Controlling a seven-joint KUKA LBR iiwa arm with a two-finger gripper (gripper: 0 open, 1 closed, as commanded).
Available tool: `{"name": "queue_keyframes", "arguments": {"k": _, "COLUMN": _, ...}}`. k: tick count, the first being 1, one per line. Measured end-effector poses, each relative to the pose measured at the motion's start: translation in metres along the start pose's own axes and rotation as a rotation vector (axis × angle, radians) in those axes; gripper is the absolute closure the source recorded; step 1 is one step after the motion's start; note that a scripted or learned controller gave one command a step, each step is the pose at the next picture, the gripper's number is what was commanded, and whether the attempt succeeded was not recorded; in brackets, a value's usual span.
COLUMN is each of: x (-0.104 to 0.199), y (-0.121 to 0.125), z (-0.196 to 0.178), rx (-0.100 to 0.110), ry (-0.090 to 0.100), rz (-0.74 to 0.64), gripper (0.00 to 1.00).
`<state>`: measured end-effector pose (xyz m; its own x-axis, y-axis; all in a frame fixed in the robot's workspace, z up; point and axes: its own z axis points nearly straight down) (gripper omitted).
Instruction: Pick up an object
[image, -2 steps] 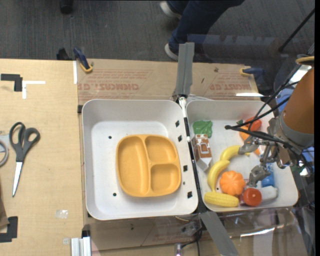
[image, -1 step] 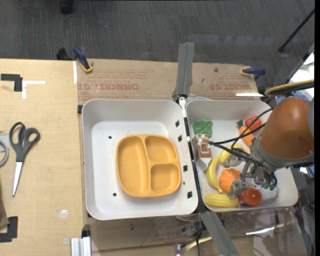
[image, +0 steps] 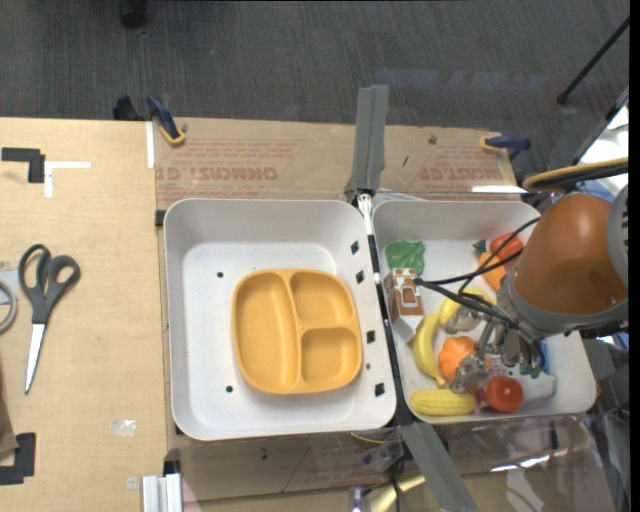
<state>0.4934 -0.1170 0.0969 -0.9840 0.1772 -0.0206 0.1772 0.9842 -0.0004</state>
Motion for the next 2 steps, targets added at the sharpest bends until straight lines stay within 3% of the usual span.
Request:
{"name": "queue_keyframes", "arguments": {"k": 1, "x": 0.000, "y": 0.001, "z": -0.008, "rx": 0.000, "ry": 0.003, "rz": -0.003, "gripper": 1.00}}
{"name": "queue_keyframes", "arguments": {"k": 2, "x": -0.048, "y": 0.048, "z": -0.149, "rx": 0.001, "ry": 0.018, "rz": 0.101, "gripper": 1.00}}
